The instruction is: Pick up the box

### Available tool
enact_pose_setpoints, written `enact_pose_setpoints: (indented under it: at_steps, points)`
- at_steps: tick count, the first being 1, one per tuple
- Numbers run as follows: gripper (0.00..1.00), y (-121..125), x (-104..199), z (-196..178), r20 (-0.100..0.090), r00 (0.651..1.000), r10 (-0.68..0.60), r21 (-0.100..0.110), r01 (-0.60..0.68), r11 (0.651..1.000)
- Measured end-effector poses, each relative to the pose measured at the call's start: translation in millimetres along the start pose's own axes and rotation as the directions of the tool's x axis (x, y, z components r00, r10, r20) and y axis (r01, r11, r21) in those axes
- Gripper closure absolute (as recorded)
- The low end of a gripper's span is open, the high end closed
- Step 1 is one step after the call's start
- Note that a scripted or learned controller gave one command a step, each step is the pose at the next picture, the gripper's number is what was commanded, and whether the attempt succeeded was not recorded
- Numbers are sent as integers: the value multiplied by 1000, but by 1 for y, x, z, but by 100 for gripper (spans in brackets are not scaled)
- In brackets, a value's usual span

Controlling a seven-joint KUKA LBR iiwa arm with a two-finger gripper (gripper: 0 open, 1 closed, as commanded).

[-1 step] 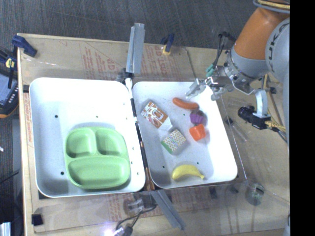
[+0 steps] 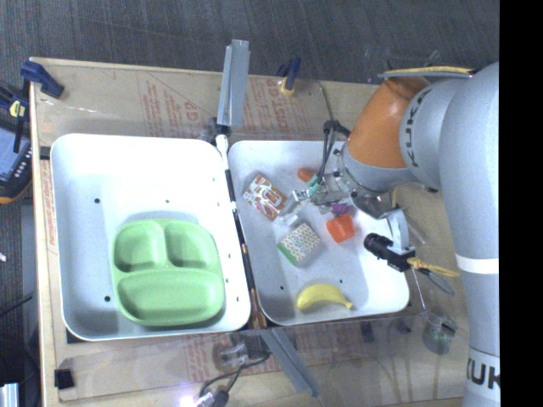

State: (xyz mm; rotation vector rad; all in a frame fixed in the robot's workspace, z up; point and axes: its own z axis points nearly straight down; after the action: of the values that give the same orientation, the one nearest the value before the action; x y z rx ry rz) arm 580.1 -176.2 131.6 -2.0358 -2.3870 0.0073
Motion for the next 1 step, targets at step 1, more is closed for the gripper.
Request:
enact_pose_setpoints:
  at_steps: [1]
  points:
    - [0,-29,18,35,6,985,-174,-14,174,985]
